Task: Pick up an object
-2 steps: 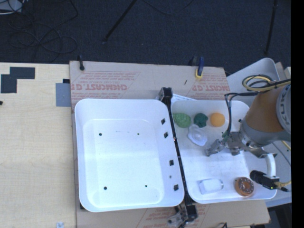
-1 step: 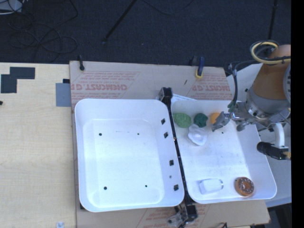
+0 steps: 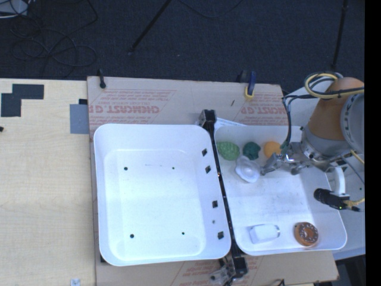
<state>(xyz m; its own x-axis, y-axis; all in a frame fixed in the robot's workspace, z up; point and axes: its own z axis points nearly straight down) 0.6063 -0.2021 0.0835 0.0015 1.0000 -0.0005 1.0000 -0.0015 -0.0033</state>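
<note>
**Asker:** Looking down at the desk (image 3: 47, 177), where is the end effector?

**Describer:** The grey arm with its orange band (image 3: 330, 115) reaches in from the right. Its end effector (image 3: 271, 164) sits low over the upper part of the right bin (image 3: 286, 243). Whether it is clenched or released cannot be told from here; nothing is visibly gripped.

**Asker:** What lies close to it?

**Describer:** An orange ball (image 3: 272, 148) sits just above the tip, close to touching. A clear, whitish plastic piece (image 3: 247, 172) lies just to its left. A dark green object (image 3: 251, 150) and a light green, ridged object (image 3: 228, 150) sit side by side further left, near the bin's upper wall.

**Asker:** Anything else in that bin?

**Describer:** Near the bottom edge, well apart from the tip, lie a white rectangular block (image 3: 264, 233) and, to its right, a brown ring-shaped thing like a doughnut (image 3: 306, 234).

**Asker:** And the other bin?

**Describer:** The left bin (image 3: 101, 189) is white with a few small dark spots on its floor. Both bins rest on printed cardboard (image 3: 155, 103), touching along a dark seam.
</note>
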